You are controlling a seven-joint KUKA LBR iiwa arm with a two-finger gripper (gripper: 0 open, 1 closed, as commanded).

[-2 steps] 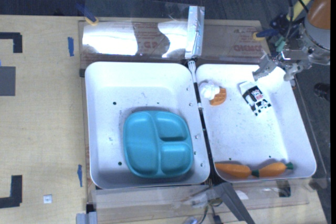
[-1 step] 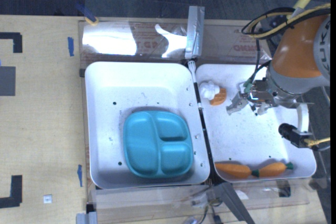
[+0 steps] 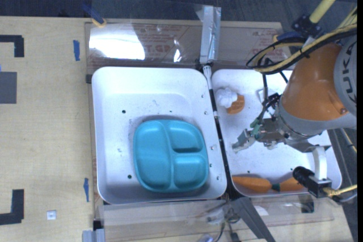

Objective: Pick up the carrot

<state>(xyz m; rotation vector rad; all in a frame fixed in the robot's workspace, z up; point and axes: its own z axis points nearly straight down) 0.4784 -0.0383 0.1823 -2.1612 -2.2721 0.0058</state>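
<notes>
Start at the near edge of the bench, at the bottom of the view. At about five o'clock you have the carrot [image 3: 253,183], lying flat along the near wall of the right bin [image 3: 249,79], its orange body pointing left and its greenish end toward the right, where a black part of the arm crosses in front of it. Nothing is gripping it; it lies on the bin floor.

To the left, at about seven o'clock from the view's centre, you see a blue divided plate [image 3: 170,154] with three compartments, resting in the near half of the left bin [image 3: 113,93]. It sits close to that bin's near wall.

Move farther in. The gripper [image 3: 244,143] is at about three o'clock, over the middle of the right bin, its tips pointing left. It is above and beyond the carrot, apart from it, with bare white floor between them. You cannot tell from this view whether it is spread or closed; the tips are small and blurred.

Farther still, at about two o'clock, a small white and orange object [image 3: 231,101] lies near the far left corner of the right bin, just beside the wall shared by the two bins. What it is cannot be made out.

The arm [image 3: 317,88] with its orange band comes in from three o'clock, with cables looping above it.
</notes>
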